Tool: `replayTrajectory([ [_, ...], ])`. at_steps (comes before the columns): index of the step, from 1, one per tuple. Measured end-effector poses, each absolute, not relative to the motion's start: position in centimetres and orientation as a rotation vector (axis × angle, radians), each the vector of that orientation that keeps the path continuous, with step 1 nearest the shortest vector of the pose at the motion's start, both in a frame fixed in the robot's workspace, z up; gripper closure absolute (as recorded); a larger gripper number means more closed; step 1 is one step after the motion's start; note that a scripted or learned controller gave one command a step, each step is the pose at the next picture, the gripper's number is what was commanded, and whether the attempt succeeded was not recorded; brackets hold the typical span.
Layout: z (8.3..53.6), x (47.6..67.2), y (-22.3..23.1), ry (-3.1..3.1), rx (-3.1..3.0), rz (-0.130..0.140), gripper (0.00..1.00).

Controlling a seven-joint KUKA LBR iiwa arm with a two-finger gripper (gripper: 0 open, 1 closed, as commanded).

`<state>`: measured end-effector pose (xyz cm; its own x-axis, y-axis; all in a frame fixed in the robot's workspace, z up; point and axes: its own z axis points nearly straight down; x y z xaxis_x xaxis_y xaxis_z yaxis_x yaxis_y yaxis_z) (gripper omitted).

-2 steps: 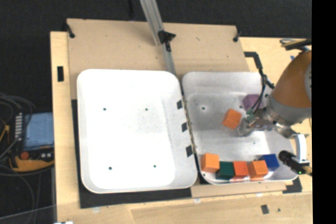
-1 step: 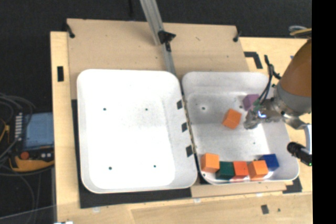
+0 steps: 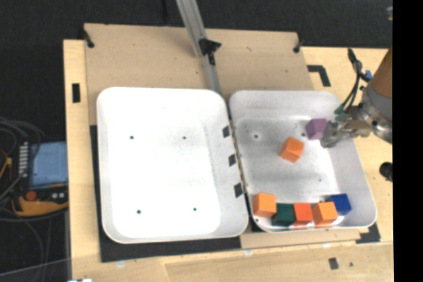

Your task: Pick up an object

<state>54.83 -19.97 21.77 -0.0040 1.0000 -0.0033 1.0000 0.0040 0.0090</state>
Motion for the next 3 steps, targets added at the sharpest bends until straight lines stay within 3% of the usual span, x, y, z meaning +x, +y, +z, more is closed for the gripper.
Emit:
replayTrajectory([
  [1, 28.0, 54.3, -20.4, 2.222, 2.208, 0.007, 1.0],
  [2, 27.4, 55.4, -15.3, 2.227, 2.214, 0.001, 1.0],
  [3, 26.4, 55.1, -9.2, 2.229, 2.213, 0.001, 1.0],
])
